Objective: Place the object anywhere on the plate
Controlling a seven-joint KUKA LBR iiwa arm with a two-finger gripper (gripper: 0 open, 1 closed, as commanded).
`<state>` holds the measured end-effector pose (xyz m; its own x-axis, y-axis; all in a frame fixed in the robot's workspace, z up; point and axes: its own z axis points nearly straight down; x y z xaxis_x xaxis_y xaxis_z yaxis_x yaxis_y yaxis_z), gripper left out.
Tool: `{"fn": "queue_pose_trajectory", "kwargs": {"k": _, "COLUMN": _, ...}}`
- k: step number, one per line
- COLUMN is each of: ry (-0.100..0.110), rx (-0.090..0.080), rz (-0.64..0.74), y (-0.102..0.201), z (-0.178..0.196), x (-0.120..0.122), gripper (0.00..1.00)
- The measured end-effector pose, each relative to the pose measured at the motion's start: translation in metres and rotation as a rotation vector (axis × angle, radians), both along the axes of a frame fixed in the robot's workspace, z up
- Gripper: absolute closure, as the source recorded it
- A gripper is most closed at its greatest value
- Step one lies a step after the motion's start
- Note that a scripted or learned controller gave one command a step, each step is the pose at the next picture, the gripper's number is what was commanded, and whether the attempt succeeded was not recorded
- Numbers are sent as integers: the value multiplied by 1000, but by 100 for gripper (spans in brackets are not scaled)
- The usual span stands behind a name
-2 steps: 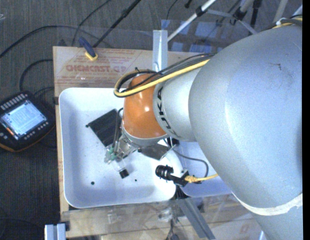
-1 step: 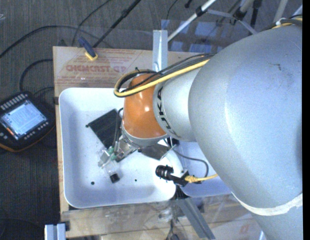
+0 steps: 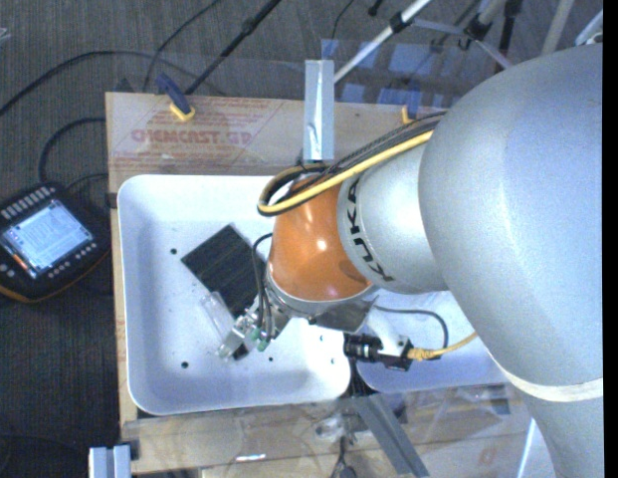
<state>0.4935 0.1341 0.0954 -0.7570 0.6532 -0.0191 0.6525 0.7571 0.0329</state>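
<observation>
A flat black ridged rectangle lies tilted on the floor of the left white bin, near its middle. My gripper hangs low over the bin floor just below and right of that black piece, close to its lower corner. Whether it touches the piece is unclear. The grey arm with its orange band covers the gripper's upper part. A pale rounded plate edge peeks out beneath the arm at the lower right, mostly hidden.
The arm's bulk hides nearly all of the right bin. Yellow and black cables loop over the wrist, and a small connector dangles below it. A pendant rests off the bench at left.
</observation>
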Motion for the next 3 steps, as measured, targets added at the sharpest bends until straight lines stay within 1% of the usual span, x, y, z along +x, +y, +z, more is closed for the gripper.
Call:
{"fn": "queue_pose_trajectory", "kwargs": {"k": 1, "ry": 10, "rx": -3, "rz": -264, "y": 51, "z": -2, "x": -1, "gripper": 0}}
{"fn": "queue_pose_trajectory", "kwargs": {"k": 3, "ry": 10, "rx": -2, "rz": -264, "y": 51, "z": -2, "x": -1, "gripper": 0}}
